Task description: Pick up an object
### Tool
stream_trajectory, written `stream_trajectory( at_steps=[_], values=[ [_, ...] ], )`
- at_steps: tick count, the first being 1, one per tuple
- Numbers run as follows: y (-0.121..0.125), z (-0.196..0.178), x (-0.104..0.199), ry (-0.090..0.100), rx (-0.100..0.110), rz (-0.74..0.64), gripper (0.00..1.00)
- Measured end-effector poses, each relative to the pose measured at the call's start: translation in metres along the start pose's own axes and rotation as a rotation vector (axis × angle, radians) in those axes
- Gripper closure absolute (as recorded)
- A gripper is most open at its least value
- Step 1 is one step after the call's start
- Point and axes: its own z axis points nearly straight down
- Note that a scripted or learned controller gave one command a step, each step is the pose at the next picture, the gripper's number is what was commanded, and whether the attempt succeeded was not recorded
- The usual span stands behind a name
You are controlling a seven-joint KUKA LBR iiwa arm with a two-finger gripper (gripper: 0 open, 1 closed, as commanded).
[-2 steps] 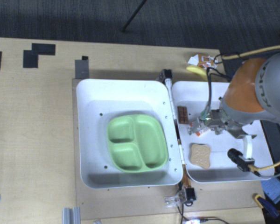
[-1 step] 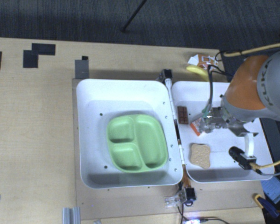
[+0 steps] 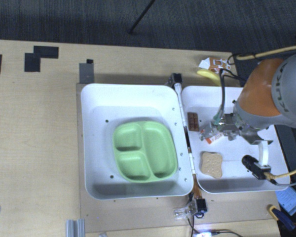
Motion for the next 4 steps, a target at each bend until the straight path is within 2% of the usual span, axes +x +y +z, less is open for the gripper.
stream_trajectory(
  at_steps=[1, 2, 3, 4],
  values=[
    [-0.052, 0.042, -0.007, -0.002, 0.013, 0.009, 0.00],
    [-0.050, 0.031, -0.006, -0.003, 0.008, 0.007, 1.00],
    [-0.023, -0.056, 0.042, -0.001, 0.016, 0.006, 1.00],
    [-0.037, -0.055, 0.068, -0.001, 0.020, 0.006, 1.00]
  ],
)
